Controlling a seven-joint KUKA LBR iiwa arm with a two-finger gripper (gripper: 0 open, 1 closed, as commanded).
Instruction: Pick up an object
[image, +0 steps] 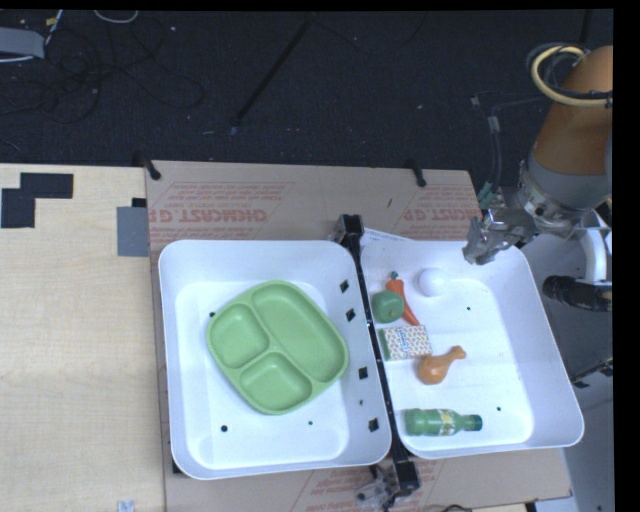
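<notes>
Lying on its side at the near edge of the right bin (540, 420), a green plastic bottle (443, 423) with a yellow label comes first. Behind it sit a tan drumstick-shaped toy (440, 366), a small patterned card (405, 342), a green toy with an orange carrot (400, 296) against it, and a white ball (432, 282) farthest back. Left of the black divider, the left bin (190, 400) holds a smooth green three-compartment plate (277, 346). Over the right bin's far corner hangs the gripper (488, 243), apart from every object, the ball nearest; I cannot tell how its jaws stand.
</notes>
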